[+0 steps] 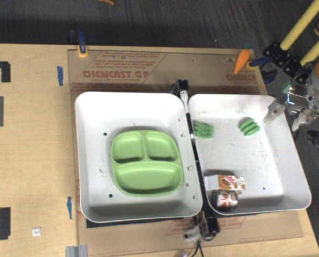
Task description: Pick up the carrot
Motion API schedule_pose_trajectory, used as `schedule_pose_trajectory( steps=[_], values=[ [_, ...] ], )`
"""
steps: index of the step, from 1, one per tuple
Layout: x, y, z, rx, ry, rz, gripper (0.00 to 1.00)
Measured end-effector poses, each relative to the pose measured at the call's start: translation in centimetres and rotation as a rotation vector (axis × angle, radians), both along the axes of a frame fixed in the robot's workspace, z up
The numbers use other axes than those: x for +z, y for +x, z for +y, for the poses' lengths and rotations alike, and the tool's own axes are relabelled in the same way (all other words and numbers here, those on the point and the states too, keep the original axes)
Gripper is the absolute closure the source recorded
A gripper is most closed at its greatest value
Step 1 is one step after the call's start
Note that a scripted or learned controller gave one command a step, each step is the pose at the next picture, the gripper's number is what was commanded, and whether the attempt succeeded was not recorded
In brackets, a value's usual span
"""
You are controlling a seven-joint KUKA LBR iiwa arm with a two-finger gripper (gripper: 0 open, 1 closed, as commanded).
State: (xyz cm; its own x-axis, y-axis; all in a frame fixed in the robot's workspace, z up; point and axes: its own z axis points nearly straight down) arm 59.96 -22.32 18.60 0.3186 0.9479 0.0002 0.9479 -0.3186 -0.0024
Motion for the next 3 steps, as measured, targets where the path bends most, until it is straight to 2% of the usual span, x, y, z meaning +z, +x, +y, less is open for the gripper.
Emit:
schedule_pose_trajectory(
  steps=[1,2,3],
  values=[
    [-3.8,5.5,0.8,-0.631,-0.002,-0.001,0.0],
    [-3.8,5.5,0.9,-0.632,-0.002,-0.001,0.0],
    [-2.8,1.7,0.0,-0.957,-0.002,0.003,0.0]
  ],
)
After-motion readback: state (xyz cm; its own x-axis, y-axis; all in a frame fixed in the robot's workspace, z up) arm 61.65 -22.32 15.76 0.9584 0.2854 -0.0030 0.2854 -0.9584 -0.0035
